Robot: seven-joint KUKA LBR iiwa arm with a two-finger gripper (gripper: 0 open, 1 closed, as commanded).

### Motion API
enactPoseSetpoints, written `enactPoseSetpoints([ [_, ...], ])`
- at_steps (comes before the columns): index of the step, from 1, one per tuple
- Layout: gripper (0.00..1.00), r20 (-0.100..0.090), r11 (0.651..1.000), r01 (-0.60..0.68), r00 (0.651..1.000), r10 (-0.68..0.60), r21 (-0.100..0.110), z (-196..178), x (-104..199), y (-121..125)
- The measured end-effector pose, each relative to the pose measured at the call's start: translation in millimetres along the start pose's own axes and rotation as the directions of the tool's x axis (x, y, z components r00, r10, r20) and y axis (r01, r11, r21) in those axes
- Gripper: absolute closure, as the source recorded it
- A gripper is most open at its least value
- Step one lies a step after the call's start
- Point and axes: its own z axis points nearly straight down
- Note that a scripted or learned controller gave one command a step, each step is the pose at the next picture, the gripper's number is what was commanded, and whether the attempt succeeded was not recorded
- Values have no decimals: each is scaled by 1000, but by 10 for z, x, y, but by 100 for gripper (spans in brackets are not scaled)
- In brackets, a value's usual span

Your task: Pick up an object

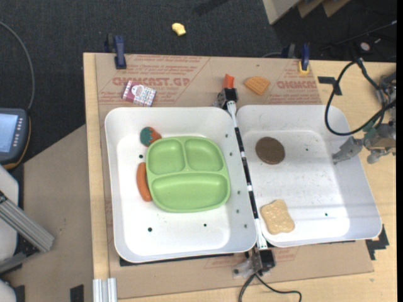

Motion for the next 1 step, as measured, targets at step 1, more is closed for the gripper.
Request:
enactPoseSetpoints([
  [1,0,0,1000,6,1000,-6,-3,582,443,687],
])
